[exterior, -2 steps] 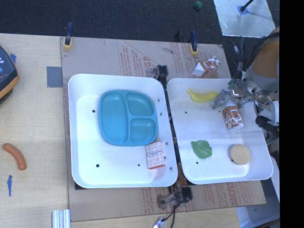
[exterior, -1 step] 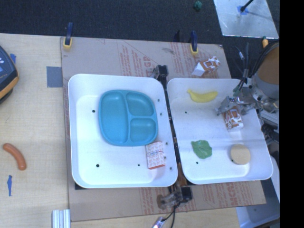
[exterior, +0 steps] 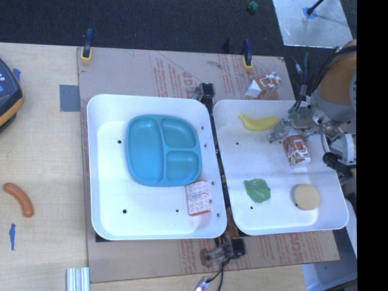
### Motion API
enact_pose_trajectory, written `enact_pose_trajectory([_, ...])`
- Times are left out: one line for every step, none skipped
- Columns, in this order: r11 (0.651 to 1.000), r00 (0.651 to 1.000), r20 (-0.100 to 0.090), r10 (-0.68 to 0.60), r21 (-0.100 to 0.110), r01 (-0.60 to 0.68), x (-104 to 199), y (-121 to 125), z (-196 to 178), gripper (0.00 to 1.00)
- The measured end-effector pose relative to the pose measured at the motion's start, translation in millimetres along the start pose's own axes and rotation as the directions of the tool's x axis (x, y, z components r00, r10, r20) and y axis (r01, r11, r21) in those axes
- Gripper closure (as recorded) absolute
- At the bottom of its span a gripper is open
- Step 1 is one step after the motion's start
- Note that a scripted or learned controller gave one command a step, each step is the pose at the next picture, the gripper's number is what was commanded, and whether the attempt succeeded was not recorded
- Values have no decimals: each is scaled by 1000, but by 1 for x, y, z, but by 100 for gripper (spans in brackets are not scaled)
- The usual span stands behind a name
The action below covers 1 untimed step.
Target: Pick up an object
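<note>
— Look at your gripper (exterior: 290, 132) first: it sits over the far side of the right bin (exterior: 339, 220), right above the small brown-and-white carton (exterior: 296, 150).

— Are the jaws on it?

— You can't tell from this slant (the wrist metal hides them), so don't count it as held; how wide they stand is unclear too.

— What could spoil it?

— In my judgement, the carton lies tilted and may skid off a fingertip. The yellow banana (exterior: 258, 122) lies just beside it and could get nudged. The green leaf (exterior: 258, 190) and tan disc (exterior: 305, 196) sit well apart, nearer you.
</note>
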<state>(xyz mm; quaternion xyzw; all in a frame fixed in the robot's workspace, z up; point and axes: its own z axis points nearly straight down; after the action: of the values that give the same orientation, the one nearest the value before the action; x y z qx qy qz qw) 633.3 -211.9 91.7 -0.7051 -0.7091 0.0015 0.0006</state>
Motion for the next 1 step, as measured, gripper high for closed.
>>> enact_pose_trajectory([1000,1000,1,-2,0,2,-1,0,-11,100])
